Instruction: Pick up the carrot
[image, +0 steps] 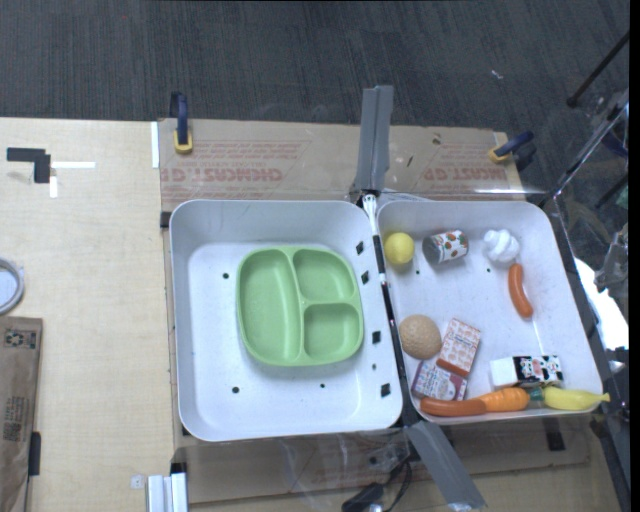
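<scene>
left bin (190, 330): carries a green divided plate (300, 305) and plays no part in the pick.

right bin (560, 240): the carrot (475, 403) lies flat against the front wall, in the corner region nearest the camera. its long axis runs roughly left to right along that wall, thin tip to the left and thick end to the right. a red-and-white box (447, 362) sits just behind it, and a yellow banana (575, 398) lies just beyond its thick end (both crowd the approach).

gripper: its state cannot be told. the arm enters from the right, so the carrot lies to the left of its entry, at the front. judged requirement: set the jaws across the long axis, closing front to back.
</scene>
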